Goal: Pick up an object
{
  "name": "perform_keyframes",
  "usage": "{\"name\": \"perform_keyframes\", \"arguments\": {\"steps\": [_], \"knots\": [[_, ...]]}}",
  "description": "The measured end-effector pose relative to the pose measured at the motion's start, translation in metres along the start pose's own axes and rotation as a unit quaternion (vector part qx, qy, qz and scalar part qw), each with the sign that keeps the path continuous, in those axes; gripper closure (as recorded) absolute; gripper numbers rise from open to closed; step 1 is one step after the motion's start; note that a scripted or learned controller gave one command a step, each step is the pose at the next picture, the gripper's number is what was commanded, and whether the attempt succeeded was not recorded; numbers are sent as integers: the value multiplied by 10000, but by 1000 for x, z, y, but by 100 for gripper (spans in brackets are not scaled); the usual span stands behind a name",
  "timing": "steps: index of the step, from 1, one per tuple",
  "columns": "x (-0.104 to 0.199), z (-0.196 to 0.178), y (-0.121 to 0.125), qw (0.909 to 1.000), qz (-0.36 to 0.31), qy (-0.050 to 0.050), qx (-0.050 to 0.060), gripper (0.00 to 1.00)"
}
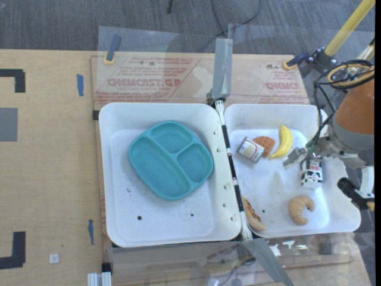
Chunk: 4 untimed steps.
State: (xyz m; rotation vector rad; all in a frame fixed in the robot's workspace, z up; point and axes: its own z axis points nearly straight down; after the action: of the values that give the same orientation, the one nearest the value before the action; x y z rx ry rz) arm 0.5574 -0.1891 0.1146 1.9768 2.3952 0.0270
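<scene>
The right bin (339,219) holds a yellow banana (284,140), a small tin can (250,149) lying on its side, an orange wedge (265,143), a tan croissant (300,209) and a bread-like piece (255,217) against its left wall. A small black-and-white carton (311,176) sits at the bin's right side. My gripper (307,161) hangs directly over that carton, reaching in from the right below the orange wrist band. The arm hides whether it touches the carton.
The left bin (119,219) bears a teal divided plate (171,159). A ridge (229,177) separates the two bins. Yellow and black cables and a yellow pole (351,22) lie at the upper right, beyond the bins.
</scene>
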Motion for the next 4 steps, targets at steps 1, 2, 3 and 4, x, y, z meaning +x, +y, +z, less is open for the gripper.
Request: {"name": "perform_keyframes", "arguments": {"steps": [1,2,3,4], "knots": [[-30,6,4,9995,-289,-7,-80,0],[-29,27,1,9973,-717,99,130,0],[-17,30,84,9999,-25,68,153,0],[-45,31,102,9991,-288,189,252,0]]}}
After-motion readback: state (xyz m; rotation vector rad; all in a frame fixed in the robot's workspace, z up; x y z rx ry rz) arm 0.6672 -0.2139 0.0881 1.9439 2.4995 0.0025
